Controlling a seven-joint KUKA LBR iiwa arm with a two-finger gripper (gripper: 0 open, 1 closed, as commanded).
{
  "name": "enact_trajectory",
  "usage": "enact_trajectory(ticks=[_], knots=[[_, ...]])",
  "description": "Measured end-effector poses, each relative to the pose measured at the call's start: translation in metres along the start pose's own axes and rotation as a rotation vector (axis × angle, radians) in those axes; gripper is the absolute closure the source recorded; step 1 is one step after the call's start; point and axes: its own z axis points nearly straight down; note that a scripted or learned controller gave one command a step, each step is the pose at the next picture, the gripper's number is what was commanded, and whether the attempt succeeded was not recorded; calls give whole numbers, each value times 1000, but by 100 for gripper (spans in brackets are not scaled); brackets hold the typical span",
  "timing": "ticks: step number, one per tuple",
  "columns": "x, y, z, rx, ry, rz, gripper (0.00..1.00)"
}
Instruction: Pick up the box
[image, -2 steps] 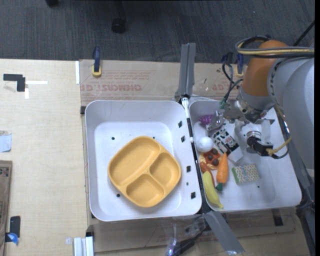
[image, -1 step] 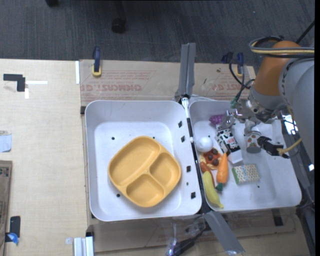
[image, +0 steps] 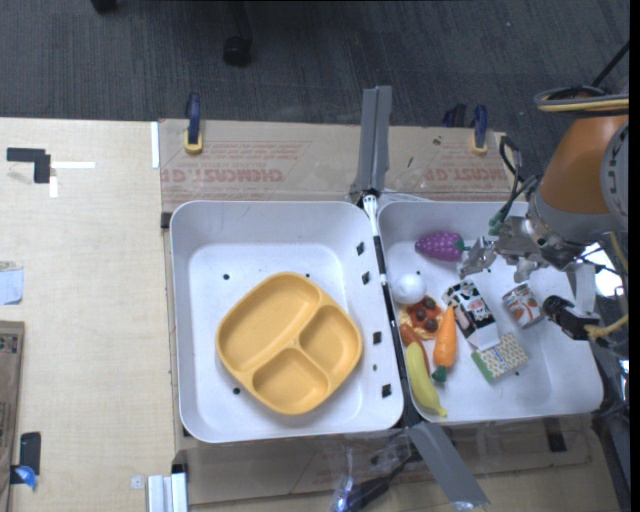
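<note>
Bins sit side by side on my bench: left bin (image: 190, 330), right bin (image: 560, 400). Nearest the front rim of the right bin I see a curved yellow banana (image: 422, 380), and just behind it a tapered orange carrot (image: 445, 340). Right of these lies the box (image: 500, 355), flat, rectangular, pale with a green edge and a fine printed pattern; its long axis runs diagonally, from front-left toward rear-right. It rests on the bin floor, right of centre. A sectioned yellow plastic tray (image: 290, 343) with three compartments occupies the left bin. Further back in the right bin are a black-and-white carton (image: 468, 304), a small can (image: 521, 305), a white ball (image: 407, 288) and purple grapes (image: 440, 245). The gripper (image: 520, 250) hovers over the rear right area; I cannot tell its jaw state.
</note>
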Motion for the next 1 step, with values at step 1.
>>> enact_trajectory(ticks=[1], knots=[[40,46,42,27,-1,120,0]])
